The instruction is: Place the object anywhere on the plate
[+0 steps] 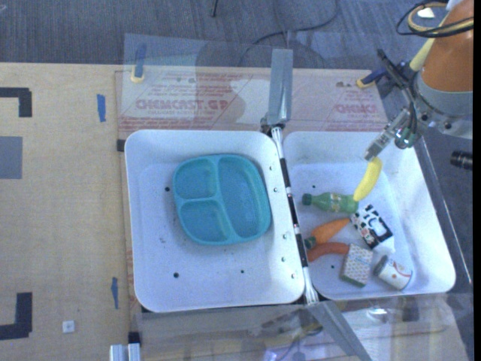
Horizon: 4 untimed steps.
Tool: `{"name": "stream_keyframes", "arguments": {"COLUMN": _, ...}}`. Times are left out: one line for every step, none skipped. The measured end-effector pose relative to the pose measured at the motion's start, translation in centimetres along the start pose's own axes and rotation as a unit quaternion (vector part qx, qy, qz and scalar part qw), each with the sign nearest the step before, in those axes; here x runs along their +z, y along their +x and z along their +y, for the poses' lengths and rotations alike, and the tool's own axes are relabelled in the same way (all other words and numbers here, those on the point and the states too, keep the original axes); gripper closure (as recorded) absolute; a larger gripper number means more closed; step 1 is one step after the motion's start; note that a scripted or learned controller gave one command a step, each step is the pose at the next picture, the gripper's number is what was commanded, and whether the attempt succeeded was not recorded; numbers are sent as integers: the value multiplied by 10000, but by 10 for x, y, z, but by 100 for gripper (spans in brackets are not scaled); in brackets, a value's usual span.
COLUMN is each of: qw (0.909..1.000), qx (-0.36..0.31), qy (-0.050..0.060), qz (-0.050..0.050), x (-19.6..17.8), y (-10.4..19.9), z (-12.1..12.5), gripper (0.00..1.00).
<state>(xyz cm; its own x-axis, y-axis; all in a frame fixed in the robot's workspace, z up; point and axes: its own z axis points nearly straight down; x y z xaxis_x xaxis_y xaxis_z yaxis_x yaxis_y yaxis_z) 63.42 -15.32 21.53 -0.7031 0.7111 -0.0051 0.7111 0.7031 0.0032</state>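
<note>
**Two-bin table viewed from above, arm at upper right**

Far left, black square outlines and strips of blue tape (101,107) mark the tan wooden table (60,201). A clear plastic sheet (188,100) lies behind the bins, printed in faint red; the lettering is too washed out to read with certainty. The left shallow white bin (143,277) holds a teal three-compartment plastic plate (222,198), lying flat and slightly rotated, with nothing on it. A grey metal bar (280,85) stands at the back of the seam between the bins. The right shallow white bin (432,224) contains, from left to right: a small green bottle (331,201) on its side; two orange carrot-shaped toys (328,241), one above the other; a speckled grey-green block (356,265); a yellow banana-shaped toy (367,180), lying diagonally; a black-and-white patterned box (372,226), its print illegible; and a white cup-like item (394,272) tipped over. The gripper (396,138) hangs over the bin's back right part, just above the banana's upper end; its slender fingers blur together, so whether they are spread or closed cannot be told. The orange-banded arm is cut off by the frame.
</note>
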Motion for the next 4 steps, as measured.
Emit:
{"name": "stream_keyframes", "arguments": {"qw": 9928, "qx": -1200, "qy": -4, "qz": 13, "x": 11, "y": 61, "z": 45, "gripper": 100}}
{"name": "stream_keyframes", "arguments": {"qw": 9735, "qx": -2285, "qy": -9, "qz": 16, "x": 29, "y": 147, "z": 93, "gripper": 100}}
{"name": "stream_keyframes", "arguments": {"qw": 9531, "qx": -3026, "qy": -17, "qz": 8, "x": 29, "y": 199, "z": 137, "gripper": 100}}
{"name": "stream_keyframes", "arguments": {"qw": 9068, "qx": -4216, "qy": -17, "qz": 14, "x": 40, "y": 232, "z": 156, "gripper": 100}}
